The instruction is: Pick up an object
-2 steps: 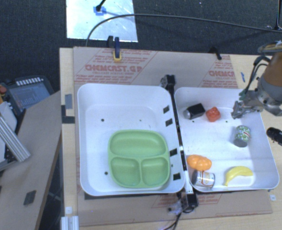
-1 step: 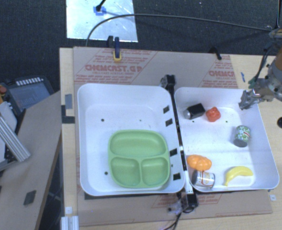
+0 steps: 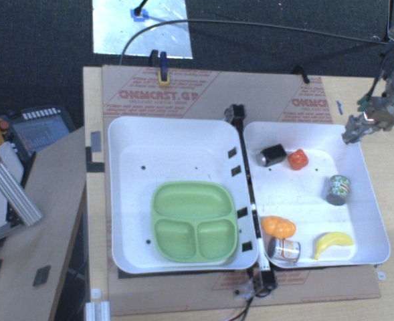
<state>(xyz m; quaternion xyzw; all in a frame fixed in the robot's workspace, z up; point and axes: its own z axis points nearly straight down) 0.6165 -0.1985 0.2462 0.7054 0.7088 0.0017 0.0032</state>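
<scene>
White right bin [image 3: 357, 199] holds your candidates: black block [image 3: 273, 155] touching red-orange piece [image 3: 298, 158] near back wall, small can [image 3: 338, 189] upright by right wall, banana [image 3: 332, 243] at front right, orange fruit [image 3: 278, 227] just behind silver tin [image 3: 285, 249] at front left. Left bin [image 3: 126, 179] carries green divided tray [image 3: 193, 221]. Gripper [image 3: 354, 131] hovers over right bin's back right corner, holding nothing you can see; how far fingers are spread, cannot tell.

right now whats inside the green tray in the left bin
Nothing can be seen in the green tray: all three compartments look bare. It lies flat in the left bin, so whatever is beneath it is covered.
</scene>
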